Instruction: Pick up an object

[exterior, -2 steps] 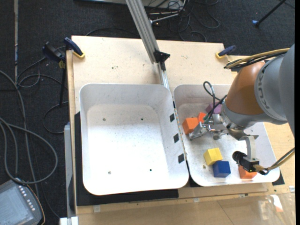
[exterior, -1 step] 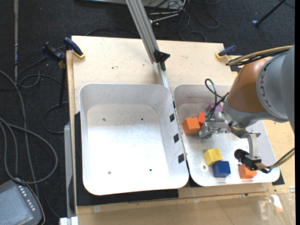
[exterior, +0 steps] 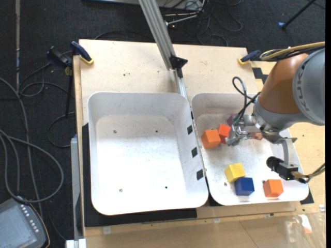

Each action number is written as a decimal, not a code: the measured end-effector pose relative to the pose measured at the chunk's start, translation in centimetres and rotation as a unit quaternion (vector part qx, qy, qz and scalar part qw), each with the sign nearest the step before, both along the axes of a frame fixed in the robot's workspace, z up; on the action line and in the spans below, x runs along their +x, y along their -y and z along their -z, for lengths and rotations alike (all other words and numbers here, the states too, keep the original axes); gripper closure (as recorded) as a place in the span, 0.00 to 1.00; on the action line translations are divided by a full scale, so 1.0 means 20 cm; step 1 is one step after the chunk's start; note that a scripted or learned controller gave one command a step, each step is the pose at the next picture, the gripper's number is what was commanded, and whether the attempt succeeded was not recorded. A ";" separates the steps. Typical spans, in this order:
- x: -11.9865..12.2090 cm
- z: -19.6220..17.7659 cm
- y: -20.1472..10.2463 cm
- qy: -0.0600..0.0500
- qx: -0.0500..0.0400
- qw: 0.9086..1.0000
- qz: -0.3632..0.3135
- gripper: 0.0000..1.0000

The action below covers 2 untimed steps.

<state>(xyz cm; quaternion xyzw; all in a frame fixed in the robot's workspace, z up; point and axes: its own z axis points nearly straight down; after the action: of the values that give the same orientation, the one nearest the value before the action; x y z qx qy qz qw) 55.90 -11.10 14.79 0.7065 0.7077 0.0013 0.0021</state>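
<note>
Scene: two white bins are sitting side by side on the table; the left bin and the right bin are touching along their inner walls.
Arm: the grey arm with its orange band is reaching in from the right and hanging over the upper part of the right bin.
Tool: the tool is sitting low in the right bin, just beside two blocks; whether it is spread or closed, and whether anything is caught in it, I cannot tell, as the wrist is covering it.
Likely target: the orange cube is lying just left of the tool, near the inner wall; a smaller red-orange block is touching or nearly touching the tool's tip.
Other candidates: a yellow cube and a blue cube are resting together lower in the bin; another orange cube is sitting apart near the lower right corner.
Handling: these are looking like small, stiff, light blocks, probably smooth-faced and not fragile.
Where to grip: two opposite flat faces, squarely, since a corner grip is likely to be twisting the block out.
Risk: the neighbouring block and the bin wall are crowding the approach.
</note>
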 end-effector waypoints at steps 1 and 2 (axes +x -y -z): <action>0.01 -0.32 -0.02 0.002 0.000 1.000 -0.001 1.00; 0.02 -0.48 -0.02 0.001 0.000 1.000 -0.001 1.00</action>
<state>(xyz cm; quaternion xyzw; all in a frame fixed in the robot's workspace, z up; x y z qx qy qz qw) 56.26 -10.75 24.38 0.7059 0.7083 0.0015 0.0027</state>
